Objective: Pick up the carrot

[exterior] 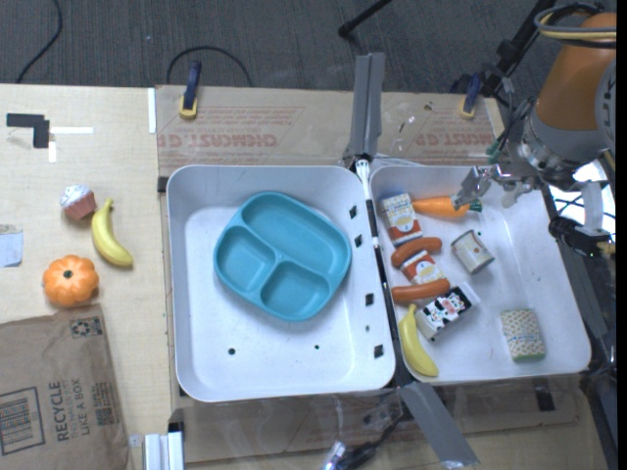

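In the upper right of the frame, the gripper point(477, 190) meets the green end of the carrot point(437, 206) in the right bin point(554, 306). Whether its fingers are open or closed cannot be told.

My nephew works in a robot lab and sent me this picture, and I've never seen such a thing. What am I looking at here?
This is one camera fixed above a bench, looking down at a slant. The grey and orange shape at the right is a robot arm; its gripper is down at the leafy end of a toy carrot, which it is meant to pick up. Whether it grips the carrot is unclear.

Two white bins sit side by side. The left bin holds a blue divided plate. The right bin holds the carrot, toy sausages, a banana and small boxes. A pumpkin, another banana and a cupcake lie on the bench at left.
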Tool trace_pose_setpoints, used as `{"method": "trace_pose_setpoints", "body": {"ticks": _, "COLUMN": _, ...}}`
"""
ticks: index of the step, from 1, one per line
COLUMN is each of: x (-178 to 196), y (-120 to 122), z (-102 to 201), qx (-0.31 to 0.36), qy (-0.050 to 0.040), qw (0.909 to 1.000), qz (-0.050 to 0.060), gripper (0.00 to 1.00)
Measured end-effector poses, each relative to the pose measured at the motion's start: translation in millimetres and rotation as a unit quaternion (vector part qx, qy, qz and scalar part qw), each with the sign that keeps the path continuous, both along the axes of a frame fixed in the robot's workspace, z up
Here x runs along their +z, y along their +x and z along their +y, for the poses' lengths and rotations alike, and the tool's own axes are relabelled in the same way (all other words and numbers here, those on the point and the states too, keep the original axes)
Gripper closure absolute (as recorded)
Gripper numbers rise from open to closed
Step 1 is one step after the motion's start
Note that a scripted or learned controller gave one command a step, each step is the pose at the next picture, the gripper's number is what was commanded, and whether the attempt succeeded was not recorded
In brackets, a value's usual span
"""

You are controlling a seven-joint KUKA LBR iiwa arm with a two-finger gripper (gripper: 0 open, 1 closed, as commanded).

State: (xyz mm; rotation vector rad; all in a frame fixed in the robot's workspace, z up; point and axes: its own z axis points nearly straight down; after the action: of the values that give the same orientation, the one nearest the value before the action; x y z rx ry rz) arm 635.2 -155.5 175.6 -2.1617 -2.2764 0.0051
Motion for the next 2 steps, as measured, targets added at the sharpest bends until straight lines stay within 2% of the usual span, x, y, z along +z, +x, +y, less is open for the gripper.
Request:
{"method": "trace_pose_setpoints", "body": {"ticks": 1, "x": 46, "y": 7, "z": 13, "qx": -0.018, "qy": -0.0001, "qw": 0.9998, "qz": 0.0, "gripper": 0.0}}
{"method": "trace_pose_setpoints", "body": {"ticks": 2, "x": -70, "y": 23, "z": 9, "qx": 0.012, "qy": -0.0001, "qw": 0.9999, "qz": -0.003, "gripper": 0.0}}
